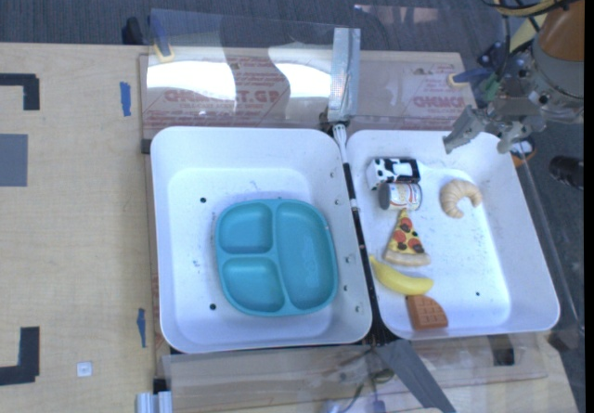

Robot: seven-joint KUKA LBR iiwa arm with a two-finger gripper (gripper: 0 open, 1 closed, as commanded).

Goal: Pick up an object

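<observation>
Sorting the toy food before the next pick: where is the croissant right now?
The croissant lies in the right bin, upper right area, right of the black-and-white toy and below the gripper.

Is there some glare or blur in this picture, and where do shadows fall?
Camera view: strong glare on the clear panel behind the left bin; the gripper looks slightly soft; the toys, like the croissant, cast only faint shadows in the right bin.

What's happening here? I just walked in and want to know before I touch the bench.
The arm's gripper is open above the right bin's far corner, holding nothing. In that bin lie a croissant, a pizza slice, a banana, a waffle and a black-and-white toy. The left bin holds a teal tray.
</observation>
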